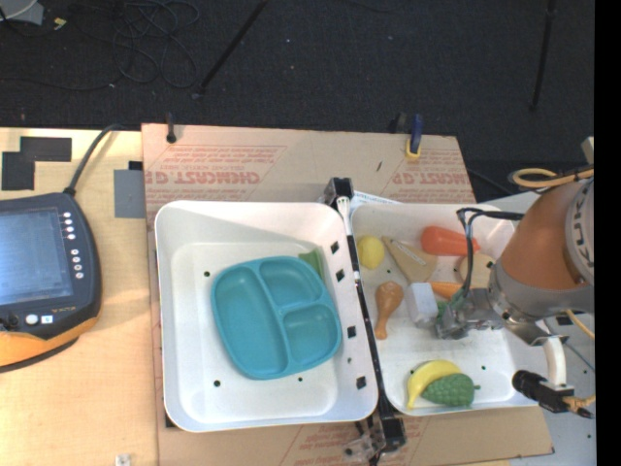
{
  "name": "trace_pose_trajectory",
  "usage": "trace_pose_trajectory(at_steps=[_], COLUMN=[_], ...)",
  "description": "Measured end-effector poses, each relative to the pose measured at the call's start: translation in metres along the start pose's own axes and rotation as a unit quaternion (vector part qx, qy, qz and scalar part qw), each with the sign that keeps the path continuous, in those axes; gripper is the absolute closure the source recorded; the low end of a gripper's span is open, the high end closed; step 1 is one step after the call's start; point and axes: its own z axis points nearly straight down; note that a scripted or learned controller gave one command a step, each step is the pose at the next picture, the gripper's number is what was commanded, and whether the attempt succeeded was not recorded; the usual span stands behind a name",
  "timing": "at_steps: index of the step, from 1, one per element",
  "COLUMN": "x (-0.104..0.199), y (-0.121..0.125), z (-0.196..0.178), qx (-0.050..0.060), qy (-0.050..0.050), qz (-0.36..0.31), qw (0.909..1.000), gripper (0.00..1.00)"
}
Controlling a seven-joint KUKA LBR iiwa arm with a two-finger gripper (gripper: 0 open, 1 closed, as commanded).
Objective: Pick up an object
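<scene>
Plastic toy food lay in the right bin [495, 382]; the gripper [451, 323] hung low beside a pale block [423, 301], its grip unreadable. The block looked light, stiff and slick, best pinched across flat sides

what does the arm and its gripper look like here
The arm is a thick, rounded body with a wide orange band above a grey wrist section. A thin black cable loops beside it. The gripper is a small, dark grey metal assembly at the arm's end.
</scene>
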Motion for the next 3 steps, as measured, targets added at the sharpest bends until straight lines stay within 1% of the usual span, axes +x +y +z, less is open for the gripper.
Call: trace_pose_trajectory(at_steps=[1, 2, 3], x=[0.0001, -0.0013, -0.0011], y=[-0.0001, -0.0006, -0.0007], z=[0.0004, -0.0095, -0.0091], qx=[0.0, 0.001, 0.001], qy=[0.0, 0.0, 0.001], qz=[0.0, 0.0, 0.0], qw=[1.0, 1.0, 1.0], gripper=[0.0, 1.0, 0.0])
